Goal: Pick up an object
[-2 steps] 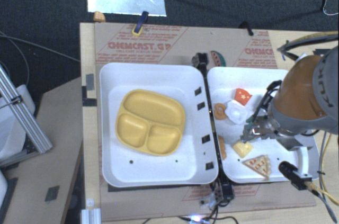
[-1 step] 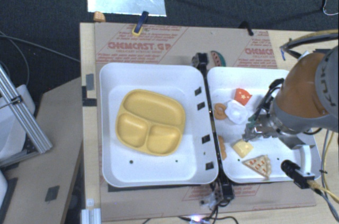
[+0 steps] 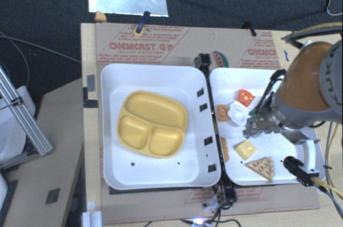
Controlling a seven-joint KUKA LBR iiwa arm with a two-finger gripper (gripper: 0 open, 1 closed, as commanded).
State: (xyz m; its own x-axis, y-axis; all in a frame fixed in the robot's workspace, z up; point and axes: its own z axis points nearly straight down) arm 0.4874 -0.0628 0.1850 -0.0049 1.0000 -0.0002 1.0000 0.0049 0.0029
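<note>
Yellow tray (image 3: 152, 124) lies in left bin (image 3: 112, 86); gripper (image 3: 253, 129) hangs over right bin (image 3: 228, 175) among toy foods, just above cheese (image 3: 245, 149)

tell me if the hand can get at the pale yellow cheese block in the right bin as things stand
Probably yes. The cheese block lies on the bin floor just below the hand, apart from the pizza slice, with nothing over it.
</note>
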